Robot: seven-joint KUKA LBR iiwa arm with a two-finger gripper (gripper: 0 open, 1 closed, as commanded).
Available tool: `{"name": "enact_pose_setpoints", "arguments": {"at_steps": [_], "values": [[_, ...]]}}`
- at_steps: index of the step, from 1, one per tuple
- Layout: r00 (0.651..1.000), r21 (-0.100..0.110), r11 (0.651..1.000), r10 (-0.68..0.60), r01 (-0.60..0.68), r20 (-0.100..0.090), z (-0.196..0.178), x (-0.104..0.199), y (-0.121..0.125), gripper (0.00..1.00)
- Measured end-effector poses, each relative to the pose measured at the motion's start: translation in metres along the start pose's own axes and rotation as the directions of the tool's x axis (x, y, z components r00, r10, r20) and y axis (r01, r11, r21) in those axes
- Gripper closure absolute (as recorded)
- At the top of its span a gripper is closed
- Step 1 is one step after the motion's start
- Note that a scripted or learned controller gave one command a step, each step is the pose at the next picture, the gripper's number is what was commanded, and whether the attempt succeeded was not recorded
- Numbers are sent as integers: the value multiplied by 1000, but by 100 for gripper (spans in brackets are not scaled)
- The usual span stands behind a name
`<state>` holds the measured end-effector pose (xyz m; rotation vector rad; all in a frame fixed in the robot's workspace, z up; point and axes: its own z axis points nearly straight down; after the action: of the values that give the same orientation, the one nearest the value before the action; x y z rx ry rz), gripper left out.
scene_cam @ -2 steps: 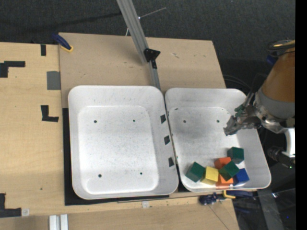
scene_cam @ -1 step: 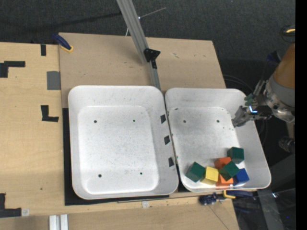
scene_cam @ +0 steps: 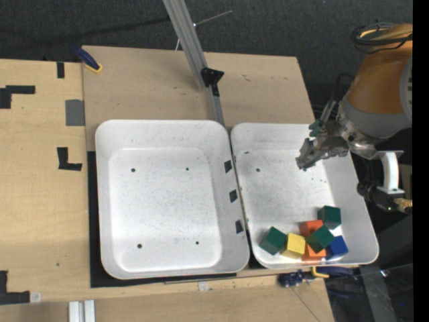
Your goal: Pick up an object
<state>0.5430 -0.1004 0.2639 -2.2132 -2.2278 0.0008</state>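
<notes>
Several small blocks lie bunched in the near right corner of the right bin point(scene_cam: 268, 180): a green block point(scene_cam: 273, 239), a yellow block point(scene_cam: 294, 245), an orange block point(scene_cam: 310, 228), two more green blocks point(scene_cam: 329, 215) point(scene_cam: 321, 237) and a blue block point(scene_cam: 337, 246). My gripper point(scene_cam: 308, 154) hangs over the far right part of the same bin, well away from the blocks. I see nothing held in it.
The left bin point(scene_cam: 161, 193) sits beside the right one. A slanted metal pole point(scene_cam: 188, 32) with a black clamp crosses the bench behind the bins. Black tape marks lie on the wooden bench at left.
</notes>
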Motion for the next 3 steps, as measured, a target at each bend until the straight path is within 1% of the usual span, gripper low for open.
{"name": "enact_pose_setpoints", "arguments": {"at_steps": [1,2,3], "values": [[1000,-1,1000,0,0,-1,4,56,28,100],[1000,-1,1000,1,-1,1,7,96,48,100],[1000,-1,1000,2,-2,0,11,132,75,100]]}}
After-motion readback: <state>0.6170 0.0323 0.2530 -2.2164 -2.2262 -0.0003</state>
